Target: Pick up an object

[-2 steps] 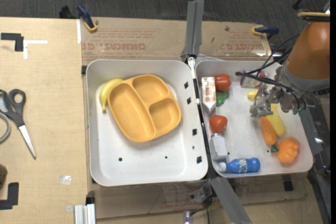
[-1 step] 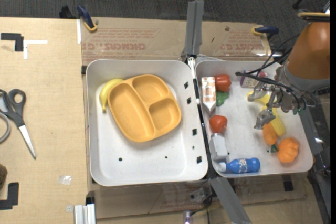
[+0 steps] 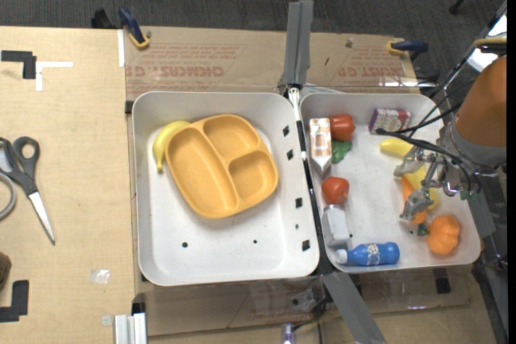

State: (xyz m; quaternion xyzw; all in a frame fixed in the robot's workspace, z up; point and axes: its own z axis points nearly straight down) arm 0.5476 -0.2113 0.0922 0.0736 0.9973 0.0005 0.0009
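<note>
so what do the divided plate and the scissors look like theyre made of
Divided plate: looks like moulded plastic, one even orange-yellow colour with a dull sheen and rounded rims. Scissors: blades look like bare metal, pale and slightly shiny; the grey handle loops are probably plastic, though that is hard to tell.

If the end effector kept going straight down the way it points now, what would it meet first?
Probably the orange piece lying right under the end effector in the right bin, though depth is hard to judge from this slanted view.

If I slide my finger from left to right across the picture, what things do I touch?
Scissors → banana → yellow plate → red tomato → blue bottle → gripper → orange pumpkin.
</note>
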